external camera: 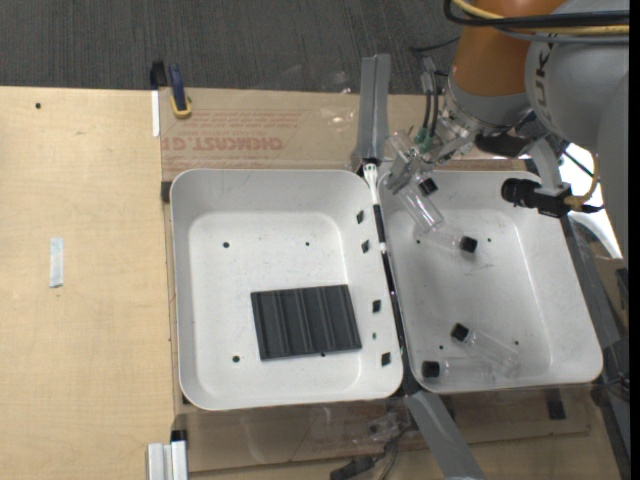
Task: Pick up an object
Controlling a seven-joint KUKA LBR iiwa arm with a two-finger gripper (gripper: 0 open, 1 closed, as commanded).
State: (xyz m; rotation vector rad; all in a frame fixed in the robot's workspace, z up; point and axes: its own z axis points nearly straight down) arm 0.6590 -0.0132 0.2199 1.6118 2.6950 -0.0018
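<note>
Clear plastic is making up the nearest candidates: we are seeing a small see-through tube with a black cap [478,342] lying flat near the front of the right bin [560,298], and a second black piece [430,369] sitting at that bin's front left corner. In the left bin [200,268] a dark ribbed slab [304,322] is lying flat, stiff-looking and too wide to pinch except across an edge. Further back, another clear tube [424,210] and a black cap [467,245] are resting mid-bin. We are judging these tubes light, hard and slippery, likely to roll; taking one across its middle seems safest. Farthest, the gripper [415,163] is hanging over the right bin's back left corner; we cannot tell how its tips stand.
</note>
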